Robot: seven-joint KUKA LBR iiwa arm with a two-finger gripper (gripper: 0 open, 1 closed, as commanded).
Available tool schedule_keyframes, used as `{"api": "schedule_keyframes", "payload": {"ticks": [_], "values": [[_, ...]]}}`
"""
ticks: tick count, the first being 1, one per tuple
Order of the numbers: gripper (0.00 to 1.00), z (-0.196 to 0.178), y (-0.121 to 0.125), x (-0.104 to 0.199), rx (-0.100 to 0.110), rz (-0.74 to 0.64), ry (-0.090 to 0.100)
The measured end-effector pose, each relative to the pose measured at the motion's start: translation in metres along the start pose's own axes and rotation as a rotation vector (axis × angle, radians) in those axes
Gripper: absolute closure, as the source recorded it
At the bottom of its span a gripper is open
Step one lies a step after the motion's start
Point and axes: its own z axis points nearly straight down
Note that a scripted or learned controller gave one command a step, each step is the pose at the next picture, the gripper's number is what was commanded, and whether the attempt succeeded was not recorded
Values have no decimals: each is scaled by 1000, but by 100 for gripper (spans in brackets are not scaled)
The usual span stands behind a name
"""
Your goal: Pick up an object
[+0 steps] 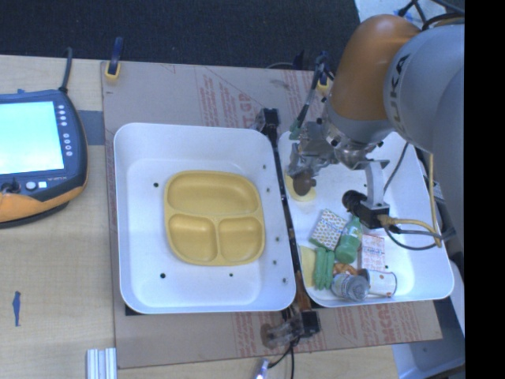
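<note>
Camera view: looked down at a slant on a wooden surface point(47, 290) where two white bins sat side by side on cardboard point(197, 93).
Pincer point(303, 172): hung low inside the right bin point(430, 279), close to that bin's left wall and toward its far end; whether it was apart or together could not be told.
Tan piece point(302, 186): round, lay in the right bin just under the pincer tip and beside the left wall; whether the two touched could not be told.
Arm point(426, 77): grey, with an orange band point(371, 61), reached in from the right over the far half of the right bin.
Packet point(327, 229): white with a fine pattern, lay tilted in the right bin, nearer the camera than the tan piece and apart from it.
Bottle point(348, 242): green, lay just right of the packet.
Red-and-white sachet point(372, 251): lay just right of the bottle.
Green strips point(322, 268): lay below the packet, near the left wall.
Can point(351, 287): grey metal, lay at the near end of the right bin, next to a white carton point(384, 283).
Left bin point(138, 172): held a yellow tray point(215, 215) with three compartments, about at its middle.
Pendant point(31, 148): screen lit, lay on the surface well left of the bins.
</note>
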Motion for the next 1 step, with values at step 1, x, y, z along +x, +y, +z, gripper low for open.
{"api": "schedule_keyframes", "payload": {"ticks": [1], "values": [[100, -4, -16, 33, 0, 0, 0]]}}
